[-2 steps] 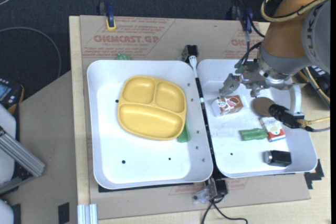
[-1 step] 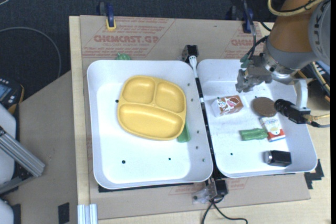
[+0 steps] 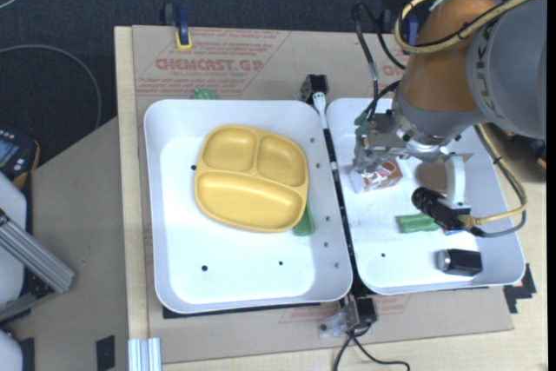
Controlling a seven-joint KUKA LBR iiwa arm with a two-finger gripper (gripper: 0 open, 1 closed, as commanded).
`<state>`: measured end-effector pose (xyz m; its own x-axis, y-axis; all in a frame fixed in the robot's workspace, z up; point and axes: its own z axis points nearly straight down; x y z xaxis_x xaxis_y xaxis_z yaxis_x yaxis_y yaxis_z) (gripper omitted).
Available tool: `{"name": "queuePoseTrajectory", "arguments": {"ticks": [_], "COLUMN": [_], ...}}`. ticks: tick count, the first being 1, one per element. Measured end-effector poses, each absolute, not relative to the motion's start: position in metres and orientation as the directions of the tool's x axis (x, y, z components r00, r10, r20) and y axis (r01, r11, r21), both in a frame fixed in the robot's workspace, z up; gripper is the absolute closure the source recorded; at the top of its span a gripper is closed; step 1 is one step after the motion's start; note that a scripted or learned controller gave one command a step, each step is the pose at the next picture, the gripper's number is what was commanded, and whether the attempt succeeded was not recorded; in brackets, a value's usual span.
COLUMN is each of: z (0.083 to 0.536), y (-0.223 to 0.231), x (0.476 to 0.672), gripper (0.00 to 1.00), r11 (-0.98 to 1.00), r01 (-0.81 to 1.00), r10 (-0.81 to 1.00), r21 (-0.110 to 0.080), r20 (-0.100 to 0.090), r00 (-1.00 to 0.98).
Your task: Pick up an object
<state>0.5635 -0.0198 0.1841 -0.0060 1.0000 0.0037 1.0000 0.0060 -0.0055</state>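
Note:
My gripper point(image 3: 375, 154) hangs low over the left part of the right bin point(image 3: 486, 278), under the orange band of the arm point(image 3: 439, 48). Directly below and touching its tip in this view lies a small red, brown and white packet point(image 3: 382, 177). A green flat piece point(image 3: 415, 223) lies nearer the front of the same bin. A small black block point(image 3: 459, 261) rests by the front right corner. I cannot make out whether the packet is gripped.
The left bin point(image 3: 174, 256) holds a yellow divided plate point(image 3: 252, 178) with a green object point(image 3: 304, 223) peeking out from under its right edge. A black part on a yellow cable point(image 3: 434, 206) hangs from the arm above the right bin. The arm covers the right bin's back half.

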Motion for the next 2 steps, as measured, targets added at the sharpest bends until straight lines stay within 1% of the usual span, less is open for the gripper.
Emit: {"name": "queuePoseTrajectory", "arguments": {"ticks": [1,2], "z": [0.253,0.351], "y": [0.041,0.029], "x": [0.548,0.538], "gripper": [1.0,1.0], "r11": [0.006,0.001], "r01": [1.0,1.0], "r10": [1.0,1.0], "r21": [0.005,0.014], "r20": [0.002,0.001], "r00": [-0.006,-0.001]}}
